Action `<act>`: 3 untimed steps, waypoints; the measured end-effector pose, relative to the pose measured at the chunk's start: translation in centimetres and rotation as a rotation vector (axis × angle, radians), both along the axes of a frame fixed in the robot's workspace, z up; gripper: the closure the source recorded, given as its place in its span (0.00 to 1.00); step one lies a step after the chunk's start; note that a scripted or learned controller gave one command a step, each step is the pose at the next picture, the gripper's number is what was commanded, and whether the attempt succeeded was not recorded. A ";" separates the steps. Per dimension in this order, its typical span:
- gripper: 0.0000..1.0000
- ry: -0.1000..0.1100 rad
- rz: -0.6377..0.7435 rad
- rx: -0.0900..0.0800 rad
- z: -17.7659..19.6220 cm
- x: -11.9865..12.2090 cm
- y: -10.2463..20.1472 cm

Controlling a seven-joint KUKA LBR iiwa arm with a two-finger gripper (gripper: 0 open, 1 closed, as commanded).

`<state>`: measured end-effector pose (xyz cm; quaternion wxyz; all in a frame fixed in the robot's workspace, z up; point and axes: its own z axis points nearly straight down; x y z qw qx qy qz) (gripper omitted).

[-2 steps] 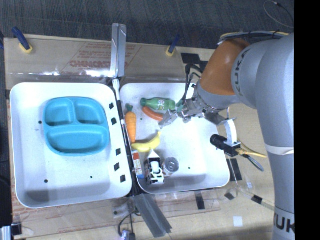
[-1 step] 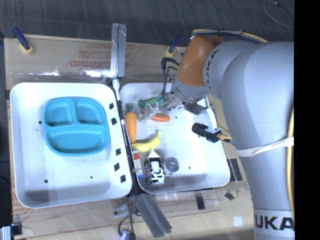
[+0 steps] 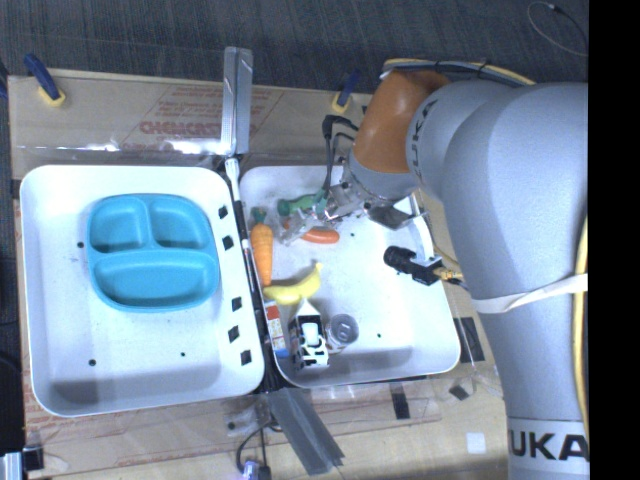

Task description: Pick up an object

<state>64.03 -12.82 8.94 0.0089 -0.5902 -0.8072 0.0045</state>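
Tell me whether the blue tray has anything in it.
Empty: the blue tray in the left bin shows three bare compartments.

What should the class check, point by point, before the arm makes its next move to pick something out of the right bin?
1. Gripper is over the right bin: ok.
2. An object is held: cannot tell.
3. Small red piece and green piece lie close to the gripper: ok.
4. Carrot and banana lie apart from the gripper: ok.
5. Blue tray sits in the left bin, out of the way: ok.
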 end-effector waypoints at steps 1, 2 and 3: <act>0.00 0.000 0.000 0.000 0.0 0.0 0.0; 0.00 0.000 0.000 0.000 0.0 0.0 0.0; 0.00 0.000 0.000 0.000 0.0 0.0 0.0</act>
